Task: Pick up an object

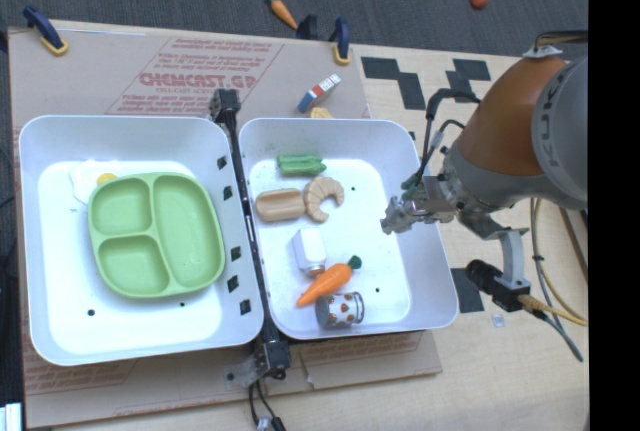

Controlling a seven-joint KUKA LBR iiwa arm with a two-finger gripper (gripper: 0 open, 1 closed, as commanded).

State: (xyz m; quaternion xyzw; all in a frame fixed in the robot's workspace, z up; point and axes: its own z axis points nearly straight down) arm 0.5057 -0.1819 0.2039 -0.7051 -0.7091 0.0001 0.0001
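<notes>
The right bin (425, 259) holds several small things: a green pickle-like piece (300, 163), a tan bread roll (279, 205), a croissant (324, 196), a white block (309, 248), an orange carrot (325, 283) and a patterned can (340, 309). My gripper (400, 216) hangs over the bin's right side, apart from all of them, roughly level with the croissant. Nothing shows between its fingers. The grey arm with its orange band (510, 119) reaches in from the right.
The left bin (45, 319) holds a green three-part plate (155, 232) and a small yellow and white piece (95, 181) behind it. A divider with clips (235, 219) separates the bins. Loose toys lie on the cardboard and floor behind.
</notes>
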